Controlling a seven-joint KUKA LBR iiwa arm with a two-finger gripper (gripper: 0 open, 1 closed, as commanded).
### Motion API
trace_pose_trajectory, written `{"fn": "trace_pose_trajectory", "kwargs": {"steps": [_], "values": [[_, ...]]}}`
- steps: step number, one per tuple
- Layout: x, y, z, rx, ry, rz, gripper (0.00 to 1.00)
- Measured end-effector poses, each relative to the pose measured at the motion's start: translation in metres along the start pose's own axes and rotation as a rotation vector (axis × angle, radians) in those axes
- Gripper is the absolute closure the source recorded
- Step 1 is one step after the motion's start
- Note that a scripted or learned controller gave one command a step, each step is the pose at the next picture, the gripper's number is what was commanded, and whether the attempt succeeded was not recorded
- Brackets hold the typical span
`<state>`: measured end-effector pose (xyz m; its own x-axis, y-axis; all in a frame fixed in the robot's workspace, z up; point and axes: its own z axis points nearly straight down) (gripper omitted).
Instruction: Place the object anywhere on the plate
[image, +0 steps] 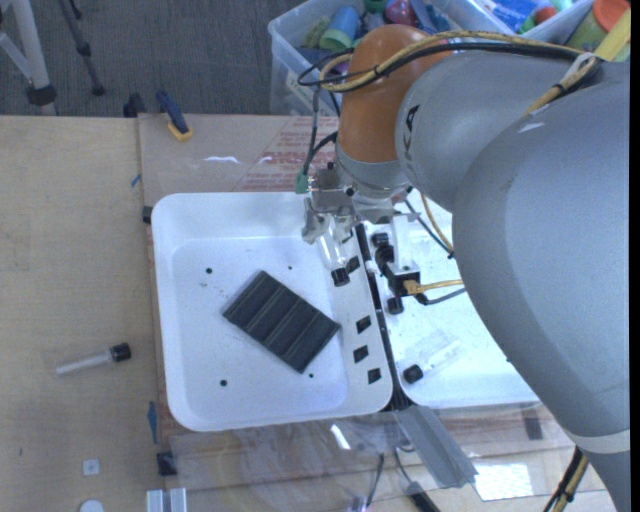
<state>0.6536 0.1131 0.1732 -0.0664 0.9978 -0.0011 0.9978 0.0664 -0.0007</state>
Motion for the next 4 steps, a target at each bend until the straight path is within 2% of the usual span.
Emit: {"fn": "trace_pose_trajectory", "kwargs": {"steps": [1,2,3,4], "values": [[0.049,0.016,-0.043,-0.002,0.0,-0.032,1.0],[0.096,0.019,-0.081,-0.006,0.0,-0.424,1.0],[0.102,0.019,-0.069,-0.002,0.0,0.179,1.0],[0.106,0.019,-0.08,-0.003,0.0,0.173,1.0]]}}
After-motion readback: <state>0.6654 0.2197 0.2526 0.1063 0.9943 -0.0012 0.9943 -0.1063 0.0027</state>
